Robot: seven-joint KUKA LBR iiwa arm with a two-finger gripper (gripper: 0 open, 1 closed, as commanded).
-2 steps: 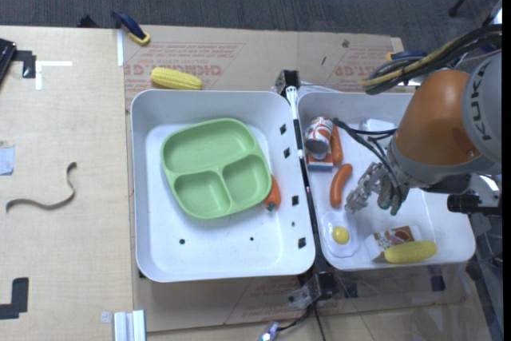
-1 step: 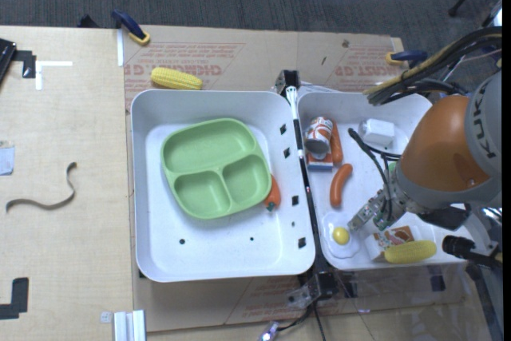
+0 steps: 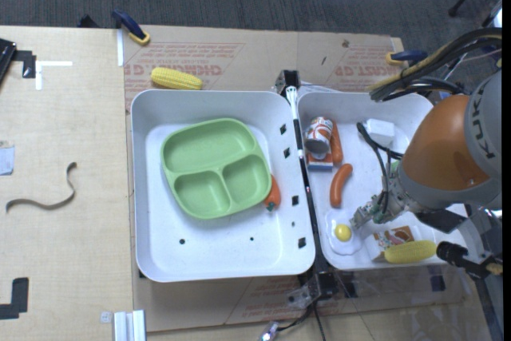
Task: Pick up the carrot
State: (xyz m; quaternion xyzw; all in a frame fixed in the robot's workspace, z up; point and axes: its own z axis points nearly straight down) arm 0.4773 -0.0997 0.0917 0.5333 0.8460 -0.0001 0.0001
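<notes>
Orange-banded and grey, my arm [image 3: 447, 148] rises closest to the lens, reaching in over the right bin [image 3: 363, 106]. My claw [image 3: 371, 212] hangs low near that bin's near edge, just beside the fried egg [image 3: 343, 233], and I cannot tell whether it is open or closed. The carrot [image 3: 274, 194] is not there. It lies in the left bin [image 3: 144, 196], tucked against the right rim of the green plate [image 3: 214, 168], close to the bin's right wall. I judge the main risk to be grabbing the wrong thing, since the orange-red sausage [image 3: 341, 184] sits far nearer to me and looks much alike. Once across, the plate rim may block one side of the grip, so I could lift the plate or push the carrot underneath. My count is two bins, one plate, one carrot, one sausage, one can [image 3: 319, 136] with a reddish strip beside it I can't identify, one egg, and two corn cobs: one [image 3: 409, 251] in the right bin's near corner and another [image 3: 176, 78] on the tabletop beyond the left bin.
</notes>
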